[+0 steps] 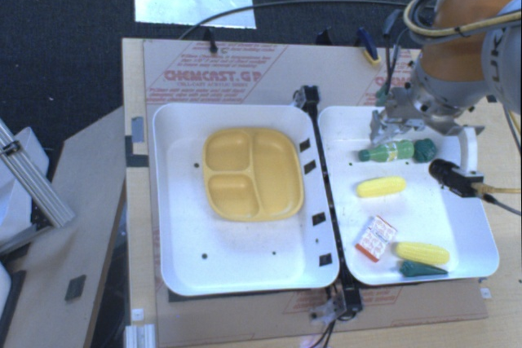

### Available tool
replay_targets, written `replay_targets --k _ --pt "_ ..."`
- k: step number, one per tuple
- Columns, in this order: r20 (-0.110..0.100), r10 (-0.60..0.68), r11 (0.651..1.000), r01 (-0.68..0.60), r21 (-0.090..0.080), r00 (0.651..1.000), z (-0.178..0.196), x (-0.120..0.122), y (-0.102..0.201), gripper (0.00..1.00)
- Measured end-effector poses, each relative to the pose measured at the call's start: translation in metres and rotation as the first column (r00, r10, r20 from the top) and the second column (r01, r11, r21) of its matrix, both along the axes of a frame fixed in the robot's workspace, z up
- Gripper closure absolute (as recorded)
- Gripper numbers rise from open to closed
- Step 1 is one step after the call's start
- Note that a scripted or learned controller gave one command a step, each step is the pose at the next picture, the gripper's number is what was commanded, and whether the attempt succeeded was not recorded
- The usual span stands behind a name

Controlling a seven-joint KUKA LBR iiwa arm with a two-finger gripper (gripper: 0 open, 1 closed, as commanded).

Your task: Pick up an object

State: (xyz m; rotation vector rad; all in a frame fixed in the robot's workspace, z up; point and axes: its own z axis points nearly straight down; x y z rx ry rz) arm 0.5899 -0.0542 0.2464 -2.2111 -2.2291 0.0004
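While my gripper (385, 126) hangs just above the green bottle (397, 150) lying in the right bin (473, 257), nothing is lifted yet; I cannot tell its state, so grasping and raising remain.

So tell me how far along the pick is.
Nothing is lifted yet. The end effector sits low in the right bin, just above the green bottle, which lies flat on the bin floor. Left to do: closing on it and lifting. The yellow divided plate rests in the left bin.
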Motion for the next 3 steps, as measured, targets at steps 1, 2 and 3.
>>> replay_targets --k 1,2,3 --pt "0.001 0.001 1.0 -0.001 0.0 1.0 0.004 -0.018 0.053 1.0" --pt "0.0 0.001 1.0 -0.001 0.0 1.0 -0.005 -0.032 0.093 1.0" --pt "-0.001 0.002 1.0 -0.002 0.001 1.0 -0.013 -0.063 0.142 1.0"
